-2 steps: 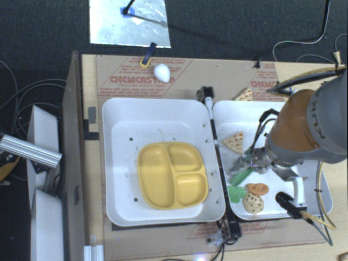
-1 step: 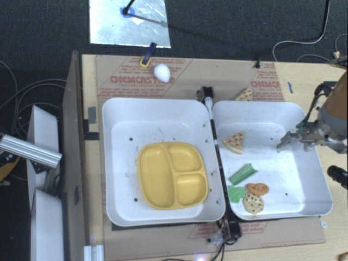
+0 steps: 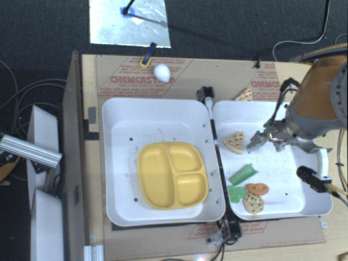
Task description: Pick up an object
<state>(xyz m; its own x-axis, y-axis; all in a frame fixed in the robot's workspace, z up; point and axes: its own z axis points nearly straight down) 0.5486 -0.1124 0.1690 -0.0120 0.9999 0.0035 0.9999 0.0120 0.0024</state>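
Note:
The right bin (image 3: pixel 304 205) holds a tan pizza-slice toy (image 3: pixel 235 142) near its left wall. Below it lie a green stick (image 3: pixel 242 174), a small green piece (image 3: pixel 235 193), an orange pretzel-like piece (image 3: pixel 258 188) and a speckled cookie (image 3: pixel 253 203). My gripper (image 3: pixel 265 141) hangs low over the upper middle of this bin, just right of the pizza slice, with nothing visibly held. The arm's grey and orange body (image 3: pixel 321 99) covers the bin's upper right part.
A yellow divided plate (image 3: pixel 173 174) lies in the left bin (image 3: pixel 122 124). Behind the bins, on the cardboard, sit a white egg (image 3: pixel 162 72), a blue-and-yellow tool (image 3: pixel 147 56) and a second tan slice (image 3: pixel 244 95). A black fitting (image 3: pixel 312 179) sits at the right bin's right edge.

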